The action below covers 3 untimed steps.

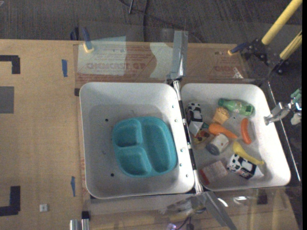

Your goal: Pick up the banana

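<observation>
- Bench [38, 128] first: pale wooden top marked with black and blue tape, carrying two shallow white bins side by side so everything sits inside the arm's reach.
- Left white bin [96, 104] next, and it holds one thing: a teal plastic divided tray [144, 146] with three compartments, lying flat in the middle, well apart from the task's business.
- Across the metal divider into the right white bin [273, 128], where the clutter is. A black-and-white cow-patterned carton [194, 116] lies against the left wall, a grey cylindrical can [217, 144] on its side near the middle.
- An orange carrot-shaped toy [221, 129] lies slantwise just above that can, a tan cone-shaped toy [221, 114] above it, and a green plastic bottle [236, 107] lying flat by the far wall.
- Now the target: the yellow banana [246, 154], in the right bin's lower right part, curved, lying flat. Its lower side is just beside, perhaps touching, a second black-and-white spotted block [242, 166]; an orange-red chilli-shaped toy [245, 131] lies near above. Tight neighbours, so a clean grip looks awkward to me.
- Far right: the metallic pincer [280, 113] hovers at the right bin's right rim, apart from the banana, holding nothing that I can see; how wide it stands, I cannot tell.
</observation>
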Available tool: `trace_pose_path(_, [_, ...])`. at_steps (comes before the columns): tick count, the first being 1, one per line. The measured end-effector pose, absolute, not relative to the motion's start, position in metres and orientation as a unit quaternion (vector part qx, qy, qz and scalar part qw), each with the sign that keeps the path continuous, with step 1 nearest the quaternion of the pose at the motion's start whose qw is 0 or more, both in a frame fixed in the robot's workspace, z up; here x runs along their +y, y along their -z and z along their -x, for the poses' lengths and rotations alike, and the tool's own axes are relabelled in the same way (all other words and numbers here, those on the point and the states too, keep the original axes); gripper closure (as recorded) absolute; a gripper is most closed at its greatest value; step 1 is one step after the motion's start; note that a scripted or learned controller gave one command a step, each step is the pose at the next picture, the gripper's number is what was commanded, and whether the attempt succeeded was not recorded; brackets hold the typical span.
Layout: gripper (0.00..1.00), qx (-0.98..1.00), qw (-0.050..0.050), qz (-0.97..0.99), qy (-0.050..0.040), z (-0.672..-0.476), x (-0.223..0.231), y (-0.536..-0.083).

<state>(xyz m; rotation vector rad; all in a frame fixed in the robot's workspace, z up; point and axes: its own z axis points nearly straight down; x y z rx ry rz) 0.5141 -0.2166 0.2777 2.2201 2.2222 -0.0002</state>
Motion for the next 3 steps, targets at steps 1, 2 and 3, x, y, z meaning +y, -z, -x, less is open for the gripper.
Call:
trace_pose_path(1, [0.00, 0.729, 0.000, -0.684, -0.0001, -0.484, -0.185, -0.176])
trace_pose_path(2, [0.00, 0.701, 0.001, -0.713, 0.0000, -0.494, -0.224, -0.288])
trace_pose_path(3, [0.00, 0.723, 0.001, -0.691, -0.0003, -0.493, -0.196, -0.124])
